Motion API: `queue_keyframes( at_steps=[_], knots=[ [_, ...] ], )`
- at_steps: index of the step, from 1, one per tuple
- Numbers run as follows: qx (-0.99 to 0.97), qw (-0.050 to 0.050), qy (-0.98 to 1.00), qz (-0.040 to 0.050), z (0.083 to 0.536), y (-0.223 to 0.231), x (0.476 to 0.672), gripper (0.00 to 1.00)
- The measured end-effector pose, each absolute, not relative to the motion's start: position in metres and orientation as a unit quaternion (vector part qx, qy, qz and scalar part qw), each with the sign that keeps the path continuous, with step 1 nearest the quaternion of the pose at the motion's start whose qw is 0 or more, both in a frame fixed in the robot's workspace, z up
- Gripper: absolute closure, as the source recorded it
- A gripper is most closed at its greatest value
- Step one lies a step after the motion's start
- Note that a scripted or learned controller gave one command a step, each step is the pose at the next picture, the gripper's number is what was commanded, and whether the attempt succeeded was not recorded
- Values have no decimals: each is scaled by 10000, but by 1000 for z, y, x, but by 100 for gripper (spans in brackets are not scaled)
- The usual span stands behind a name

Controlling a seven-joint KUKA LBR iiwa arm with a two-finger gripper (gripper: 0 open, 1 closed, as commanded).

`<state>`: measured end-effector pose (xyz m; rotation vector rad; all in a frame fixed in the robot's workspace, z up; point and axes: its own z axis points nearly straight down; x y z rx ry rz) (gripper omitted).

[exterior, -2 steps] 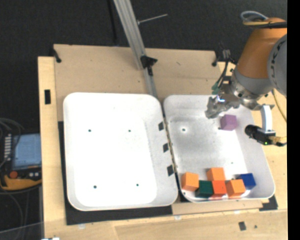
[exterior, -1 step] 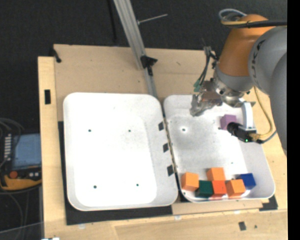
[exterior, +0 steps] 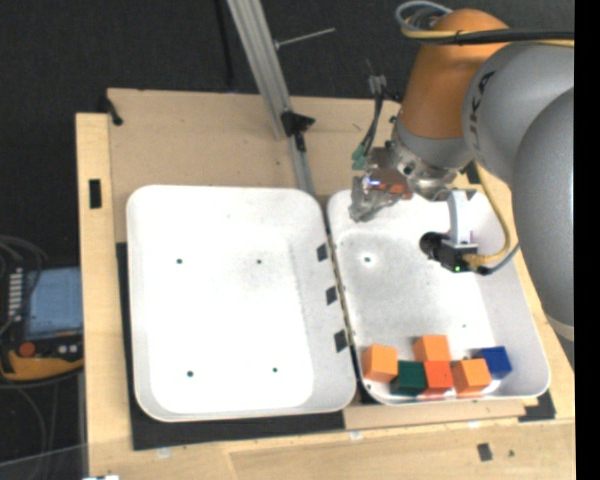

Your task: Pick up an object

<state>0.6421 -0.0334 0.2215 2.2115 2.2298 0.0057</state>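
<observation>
My gripper hangs above the far left corner of the right bin, nothing visible in its grip.

Gripper state: I cannot tell from this view whether it is released or clenched; no object shows at its tip. Right bin contents: a cluster of blocks lies against the near rim, well apart from my gripper, toward the camera and slightly right of it. The cluster comprises an orange block, a green block touching it, a second orange block, an orange-red block, a further orange block and a blue block at the right end. Left bin: white floor with small dark specks, left of my gripper.
</observation>
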Motion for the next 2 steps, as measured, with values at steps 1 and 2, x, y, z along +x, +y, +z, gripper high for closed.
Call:
queue_keyframes(
  at_steps=[1,2],
  knots=[
    [7047,7,7095,10,216,14,648,100],
    [7044,1,7098,15,219,64,665,100]
  ],
)
